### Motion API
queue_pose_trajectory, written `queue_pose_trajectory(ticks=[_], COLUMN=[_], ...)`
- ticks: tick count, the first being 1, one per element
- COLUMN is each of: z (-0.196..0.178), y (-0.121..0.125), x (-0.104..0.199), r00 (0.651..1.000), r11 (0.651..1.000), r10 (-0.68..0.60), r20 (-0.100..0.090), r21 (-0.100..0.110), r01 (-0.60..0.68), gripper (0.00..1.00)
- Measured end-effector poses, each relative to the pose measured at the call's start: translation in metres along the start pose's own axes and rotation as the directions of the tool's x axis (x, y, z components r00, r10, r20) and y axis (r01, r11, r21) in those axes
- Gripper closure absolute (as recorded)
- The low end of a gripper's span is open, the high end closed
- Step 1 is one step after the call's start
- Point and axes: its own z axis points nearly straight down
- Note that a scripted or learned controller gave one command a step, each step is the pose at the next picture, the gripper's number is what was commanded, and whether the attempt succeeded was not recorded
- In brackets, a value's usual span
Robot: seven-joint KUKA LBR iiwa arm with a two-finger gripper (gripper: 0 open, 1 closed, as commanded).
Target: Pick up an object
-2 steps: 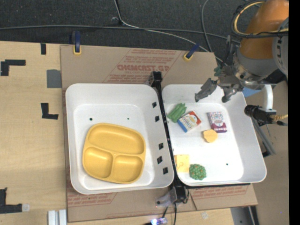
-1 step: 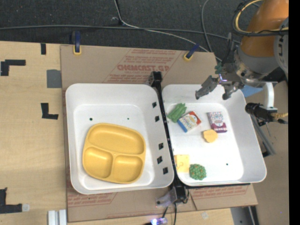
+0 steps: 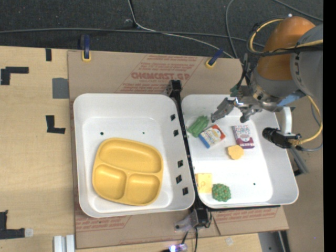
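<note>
My bench is covered by a brown cardboard sheet point(image 3: 131, 72) with red print, and on it sit the two white bins side by side. The left bin point(image 3: 84, 140) holds one thing, a yellow divided tray point(image 3: 127, 170) with three compartments, lying flat a little toward the near side. The right bin point(image 3: 273, 182) holds all the small pieces.

My arm point(image 3: 294, 51) comes in from the right at the far corner of the right bin, the orange band showing above the wrist. My gripper point(image 3: 234, 113) hangs over the far part of the right bin with its two fingers spread wide apart, one pointing left toward the green piece, the other toward the purple packet. Nothing sits between them.

Going down in size among the loose things: a green flat piece point(image 3: 199, 125) lies at a slant near the bin's left wall, and a white and red packet with a blue edge point(image 3: 212, 136) lies just beside it on the right. A purple packet point(image 3: 243, 136) lies further right, just under my right finger. A dark green bumpy lump point(image 3: 221, 192) sits near the near wall, with a yellow card point(image 3: 203, 182) just left of it. A small yellow-orange lump point(image 3: 235, 152) lies near the middle of the bin, just nearer than the purple packet.
</note>
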Motion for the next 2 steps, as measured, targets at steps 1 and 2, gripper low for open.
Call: queue_pose_trajectory(ticks=[1,2], z=[0.045,0.105], y=[-0.003,-0.013], x=[-0.003,-0.004], r00=[1.000,1.000], r11=[1.000,1.000], r10=[0.000,0.000], r20=[0.000,-0.001], r21=[-0.001,0.001], r01=[0.000,0.000], gripper=[0.00,0.00])
